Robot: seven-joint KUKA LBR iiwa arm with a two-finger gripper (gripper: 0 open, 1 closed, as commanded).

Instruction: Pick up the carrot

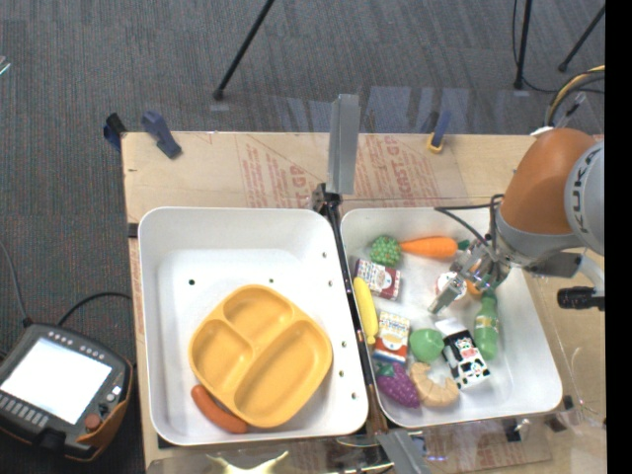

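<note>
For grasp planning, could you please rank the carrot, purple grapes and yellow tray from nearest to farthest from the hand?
From the hand:
1. Carrot, just up-left, right bin.
2. Purple grapes, lower-left, same bin.
3. Yellow tray, left bin.

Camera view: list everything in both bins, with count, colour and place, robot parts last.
tray: 1, yellow, left bin
sausage: 1, orange-red, left bin, front, by the tray
carrot: 1, orange, right bin, back
corn: 1, yellow, right bin, left wall
grapes: 1, purple, right bin, front
bottle: 1, green, right bin
cow-print carton: 1, black and white, right bin
pincer: 1, metallic, over right bin, right of the carrot
</note>
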